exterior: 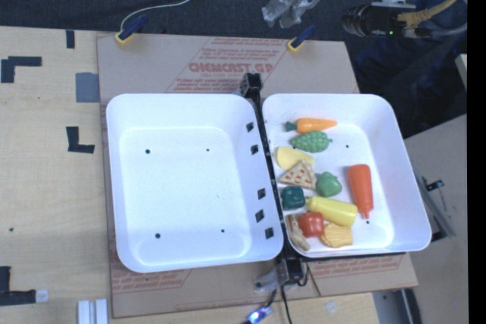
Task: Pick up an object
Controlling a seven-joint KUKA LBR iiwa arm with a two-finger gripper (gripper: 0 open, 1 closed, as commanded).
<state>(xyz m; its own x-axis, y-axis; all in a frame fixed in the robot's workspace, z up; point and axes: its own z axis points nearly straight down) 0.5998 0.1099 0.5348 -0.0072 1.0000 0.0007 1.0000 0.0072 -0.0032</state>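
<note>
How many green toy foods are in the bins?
3, all in the right bin: a bumpy green vegetable near the carrot, a green pepper mid-bin, a dark green piece by the divider. Others may hide beneath.

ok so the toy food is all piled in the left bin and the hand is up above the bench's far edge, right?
Not quite. The camera view shows the toy food in the right bin, not the left bin. The rest holds: the hand is up above the bench's far edge.
</note>
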